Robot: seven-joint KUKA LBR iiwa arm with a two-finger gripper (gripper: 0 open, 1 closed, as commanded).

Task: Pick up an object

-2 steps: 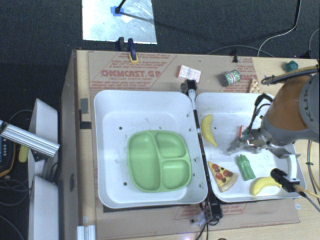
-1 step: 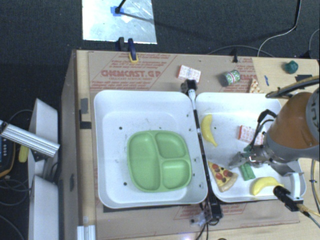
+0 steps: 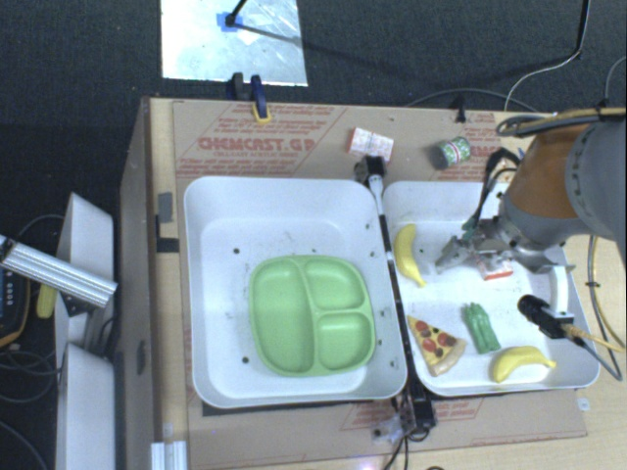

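Note:
The right bin point(image 3: 578, 375) holds a yellow banana point(image 3: 407, 255) by its left wall, a pizza slice point(image 3: 434, 344) at the front left, a green ridged piece point(image 3: 480, 327) in the middle and a second yellow banana point(image 3: 519, 362) at the front right. My gripper point(image 3: 455, 254) hangs low over the bin's back half, just right of the first banana and apart from it. Nothing shows in its grasp. A small red and white scrap point(image 3: 498, 274) lies under the wrist.
The left bin point(image 3: 211, 213) bears a green divided plate point(image 3: 312, 314). On the cardboard behind the bins lie a small green can point(image 3: 454, 151) and a white packet point(image 3: 370, 143). A blue clamp point(image 3: 257, 94) grips the back edge.

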